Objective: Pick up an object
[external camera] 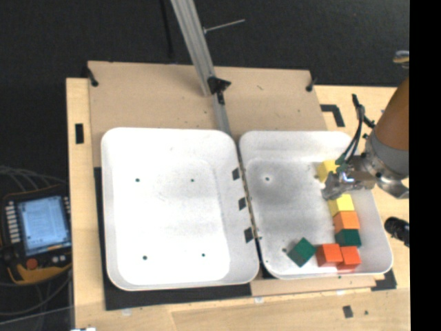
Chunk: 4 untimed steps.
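Blocks crowding the right bin's [289,147] far side as the gripper [337,183] is hanging over them.
Yellow block [326,169] is lying beside the jaws, whose state cannot be told.

The bench [200,102] is light brown wood. Two white bins sit on it side by side, touching in the middle. The left bin [172,209] is on the left half. The right bin [289,185] has colored blocks along its right side. A metal pole [196,43] stands behind the bins.
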Available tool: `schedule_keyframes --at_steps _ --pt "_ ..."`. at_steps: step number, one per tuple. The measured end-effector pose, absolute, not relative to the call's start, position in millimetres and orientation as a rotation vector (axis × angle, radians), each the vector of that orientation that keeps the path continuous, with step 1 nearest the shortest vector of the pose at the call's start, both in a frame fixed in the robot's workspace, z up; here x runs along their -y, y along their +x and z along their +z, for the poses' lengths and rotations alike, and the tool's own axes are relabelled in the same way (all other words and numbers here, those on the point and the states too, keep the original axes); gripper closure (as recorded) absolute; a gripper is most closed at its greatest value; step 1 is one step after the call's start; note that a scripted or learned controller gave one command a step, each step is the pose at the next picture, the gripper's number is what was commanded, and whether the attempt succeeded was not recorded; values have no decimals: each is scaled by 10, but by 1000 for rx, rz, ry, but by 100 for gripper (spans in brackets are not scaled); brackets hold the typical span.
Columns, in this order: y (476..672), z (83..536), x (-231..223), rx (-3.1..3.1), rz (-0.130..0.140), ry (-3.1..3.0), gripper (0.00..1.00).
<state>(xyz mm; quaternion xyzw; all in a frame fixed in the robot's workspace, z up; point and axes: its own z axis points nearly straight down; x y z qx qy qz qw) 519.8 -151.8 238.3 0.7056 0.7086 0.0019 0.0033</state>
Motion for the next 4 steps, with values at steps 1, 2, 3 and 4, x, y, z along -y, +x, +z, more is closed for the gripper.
schedule_keyframes --at_steps 1,2,3,4 --pt "5305 2472 997 -2228 6 2210 100" --pt "5470 2352 481 -2227 2 2213 100" --pt "5591 2417 49 -2228 4 2213 100" --pt "5657 2373 -431 -2227 3 2213 100"
